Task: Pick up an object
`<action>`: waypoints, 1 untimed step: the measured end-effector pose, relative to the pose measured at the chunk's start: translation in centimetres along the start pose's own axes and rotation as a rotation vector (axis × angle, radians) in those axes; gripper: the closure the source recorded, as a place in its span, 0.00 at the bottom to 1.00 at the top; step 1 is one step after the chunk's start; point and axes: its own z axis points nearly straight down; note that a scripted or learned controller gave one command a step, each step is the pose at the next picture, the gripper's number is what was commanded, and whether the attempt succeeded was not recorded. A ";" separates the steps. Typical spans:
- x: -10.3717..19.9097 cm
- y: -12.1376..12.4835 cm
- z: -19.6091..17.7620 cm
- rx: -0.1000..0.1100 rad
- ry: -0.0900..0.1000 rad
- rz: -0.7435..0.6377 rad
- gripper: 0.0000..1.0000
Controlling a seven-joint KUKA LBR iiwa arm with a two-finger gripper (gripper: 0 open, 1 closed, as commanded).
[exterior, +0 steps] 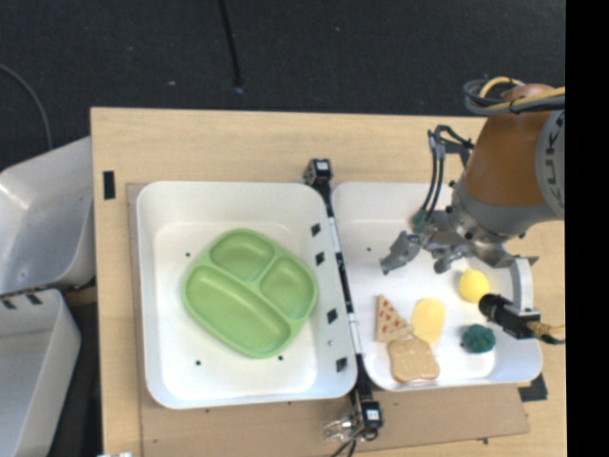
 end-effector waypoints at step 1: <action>0.0 0.3 -0.7 -0.014 -0.002 -0.003 0.00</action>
